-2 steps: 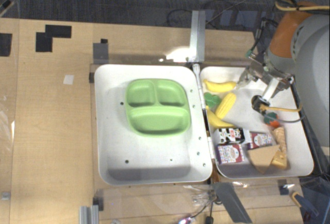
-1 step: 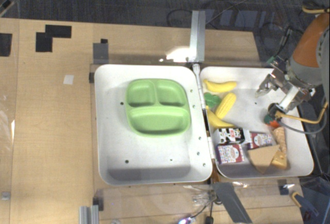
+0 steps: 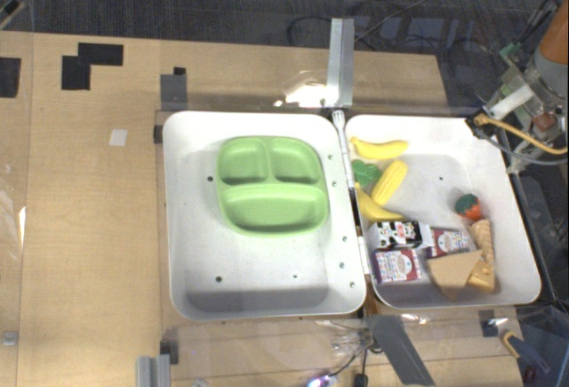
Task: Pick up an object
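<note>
While no object has yet been taken, the step in hand appears to be the approach. Nearest the viewer, the right bin (image 3: 524,274) holds cartons (image 3: 397,264), a tan wedge (image 3: 452,271) and a cheese-like piece (image 3: 483,276); beyond these lie a corn cob (image 3: 389,181) and a banana (image 3: 380,147). Beside it, the left bin (image 3: 191,278) holds a green divided plate (image 3: 271,183). Farthest, the arm (image 3: 544,78) hangs past the right bin's far corner; jaw state cannot be told. The next move calls for travel over one object, then descent.
</note>
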Motion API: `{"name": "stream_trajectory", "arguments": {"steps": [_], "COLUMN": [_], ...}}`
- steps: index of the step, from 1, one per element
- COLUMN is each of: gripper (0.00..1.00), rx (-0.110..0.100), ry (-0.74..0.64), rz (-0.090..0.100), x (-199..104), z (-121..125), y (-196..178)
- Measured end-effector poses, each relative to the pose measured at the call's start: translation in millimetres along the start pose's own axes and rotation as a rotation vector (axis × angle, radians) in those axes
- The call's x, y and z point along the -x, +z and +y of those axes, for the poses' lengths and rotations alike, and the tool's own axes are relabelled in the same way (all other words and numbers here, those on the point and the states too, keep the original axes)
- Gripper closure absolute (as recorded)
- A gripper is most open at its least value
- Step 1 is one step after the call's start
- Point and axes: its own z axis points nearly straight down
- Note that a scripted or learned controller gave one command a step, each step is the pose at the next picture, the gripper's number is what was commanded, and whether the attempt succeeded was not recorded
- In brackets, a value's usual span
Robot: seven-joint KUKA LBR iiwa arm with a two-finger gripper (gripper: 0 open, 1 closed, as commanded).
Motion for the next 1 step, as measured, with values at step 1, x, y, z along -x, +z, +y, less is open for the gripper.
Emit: {"name": "stream_trajectory", "arguments": {"steps": [1], "gripper": [0.0], "rx": [-0.003], "ry": [-0.108], "rz": [-0.002], "x": [71.8], "z": [-27.9], "y": [66.6]}}
